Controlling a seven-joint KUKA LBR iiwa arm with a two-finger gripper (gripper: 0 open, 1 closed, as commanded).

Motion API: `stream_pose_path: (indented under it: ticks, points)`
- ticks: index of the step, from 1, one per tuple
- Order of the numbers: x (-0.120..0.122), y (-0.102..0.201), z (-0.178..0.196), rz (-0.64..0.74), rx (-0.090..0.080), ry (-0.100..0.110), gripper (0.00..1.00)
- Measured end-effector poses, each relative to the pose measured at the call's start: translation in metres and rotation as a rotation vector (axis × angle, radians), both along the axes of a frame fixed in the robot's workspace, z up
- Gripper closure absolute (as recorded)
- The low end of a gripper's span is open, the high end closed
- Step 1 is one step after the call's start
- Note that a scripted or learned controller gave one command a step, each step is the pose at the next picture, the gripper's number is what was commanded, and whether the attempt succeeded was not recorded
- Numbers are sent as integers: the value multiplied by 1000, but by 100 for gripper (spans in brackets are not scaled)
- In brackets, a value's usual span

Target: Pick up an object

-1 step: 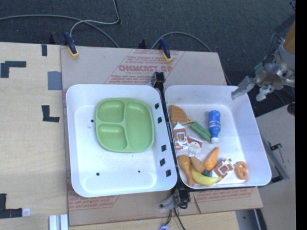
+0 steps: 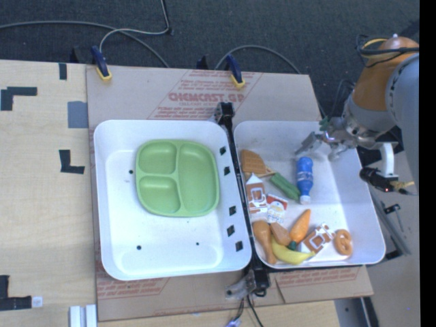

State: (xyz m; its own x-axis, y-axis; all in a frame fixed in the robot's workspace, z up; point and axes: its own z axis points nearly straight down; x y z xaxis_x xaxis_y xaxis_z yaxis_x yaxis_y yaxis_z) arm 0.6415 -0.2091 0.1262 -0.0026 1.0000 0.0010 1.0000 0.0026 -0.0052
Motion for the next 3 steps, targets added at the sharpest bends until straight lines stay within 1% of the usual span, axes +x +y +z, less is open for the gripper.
stream_pose_path:
  ticks: [1,2,3]
  points:
    - [6,46,-40,-1,-2,-7,0]
    - [7,45,-30,1,-6,-9,100]
    - [27,112,62,0,-1,-7,100]
